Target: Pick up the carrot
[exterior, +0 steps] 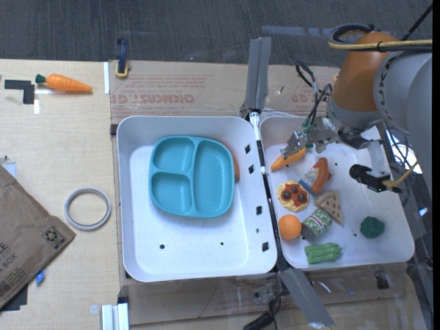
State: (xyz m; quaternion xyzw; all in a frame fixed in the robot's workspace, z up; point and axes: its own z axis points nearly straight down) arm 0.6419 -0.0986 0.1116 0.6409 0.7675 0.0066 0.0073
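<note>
An orange carrot [286, 159] lies tilted in the right bin [392, 253], near its upper left corner and close to the divider. My gripper [301, 141] hangs right at the carrot's upper right end, either touching it or just above it. The grey arm with its orange band [357, 81] comes in from the upper right. A second carrot [66, 84] with a green top lies on the wooden bench at the far upper left, outside both bins.
The right bin also holds a small pizza [294, 195], an orange ball [289, 226], a can [317, 223], a pizza slice [332, 207], a red-and-white item [318, 175] and two green items [323, 253] [372, 227]. A blue divided plate [192, 176] sits in the left bin [137, 253]. A tape ring [87, 207] lies on the bench.
</note>
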